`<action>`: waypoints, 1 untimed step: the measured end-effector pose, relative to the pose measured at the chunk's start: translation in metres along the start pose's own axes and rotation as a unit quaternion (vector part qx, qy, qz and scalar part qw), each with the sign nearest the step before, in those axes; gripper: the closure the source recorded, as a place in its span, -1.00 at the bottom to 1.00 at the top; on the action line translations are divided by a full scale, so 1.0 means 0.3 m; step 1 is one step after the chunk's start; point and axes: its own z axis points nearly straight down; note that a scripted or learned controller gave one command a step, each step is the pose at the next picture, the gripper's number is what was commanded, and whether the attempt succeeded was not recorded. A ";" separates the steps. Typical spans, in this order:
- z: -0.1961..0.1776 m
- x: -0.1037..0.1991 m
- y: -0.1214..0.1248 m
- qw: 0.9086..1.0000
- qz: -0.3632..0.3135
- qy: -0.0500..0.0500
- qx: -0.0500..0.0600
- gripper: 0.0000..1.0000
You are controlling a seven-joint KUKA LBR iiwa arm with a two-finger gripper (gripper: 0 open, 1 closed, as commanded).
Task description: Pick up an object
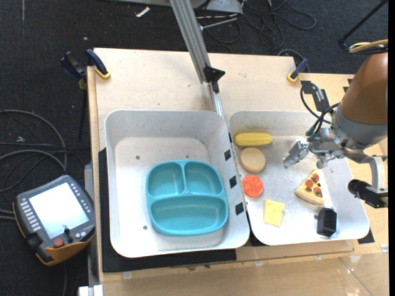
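In the right bin [345,227] lie a yellow corn cob [253,139], a round tan biscuit [252,160], an orange-red tomato slice [252,185], a yellow cheese square [273,213], a pizza slice [310,188] and a small black block [326,221]. My gripper [308,158] hangs over the right half of that bin, just above the pizza slice and to the right of the biscuit. Its fingers are spread open with nothing between them.
The left bin [123,140] holds a blue divided plate [185,197]. A slanted metal bar [194,36] runs down to the wall between the bins. Yellow clamps [99,66] sit at the bench's back corners. A teach pendant [52,217] lies left of the bench.
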 end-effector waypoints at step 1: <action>0.000 0.000 0.000 1.000 0.000 0.000 0.000 -1.00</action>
